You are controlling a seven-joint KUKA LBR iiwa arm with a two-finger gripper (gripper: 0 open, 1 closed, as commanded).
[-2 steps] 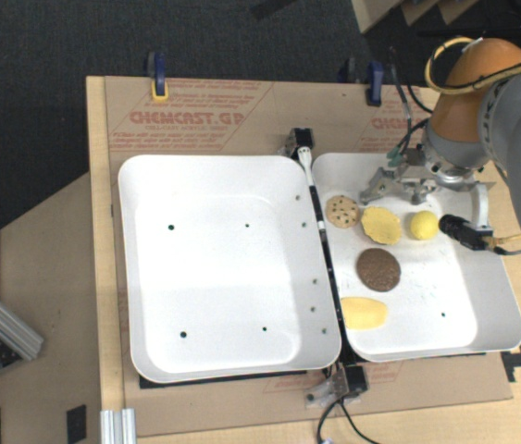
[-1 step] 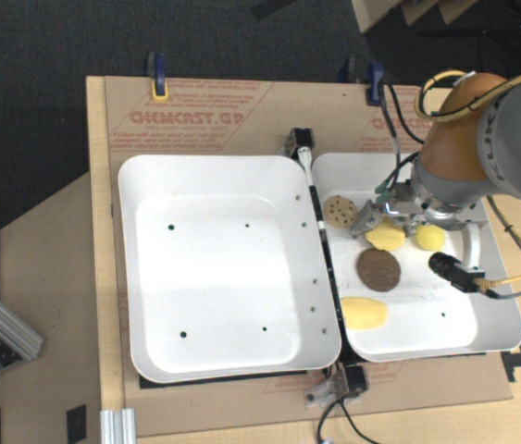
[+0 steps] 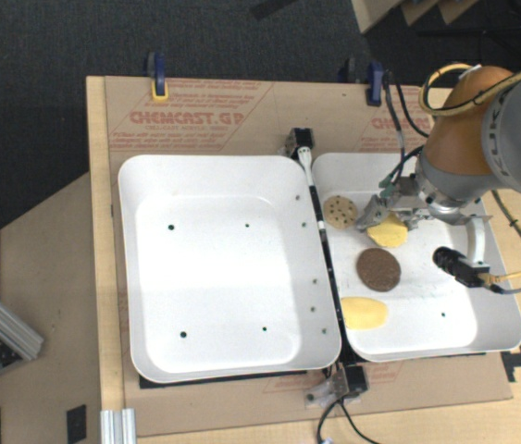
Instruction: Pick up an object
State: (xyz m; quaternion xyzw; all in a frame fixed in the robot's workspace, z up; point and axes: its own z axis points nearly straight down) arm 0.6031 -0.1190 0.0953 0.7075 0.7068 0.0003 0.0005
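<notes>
One yellow piece (image 3: pixel 389 235) half under arm (image 3: pixel 468 151)

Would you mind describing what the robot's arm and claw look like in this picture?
The arm is a thick, rounded grey body with an orange band above the wrist. Yellow and black cables loop around the band and trail down the right side. Below it sits a grey metal wrist section ending in the small metallic claw. A black cylindrical attachment sticks out beneath the wrist.
</notes>
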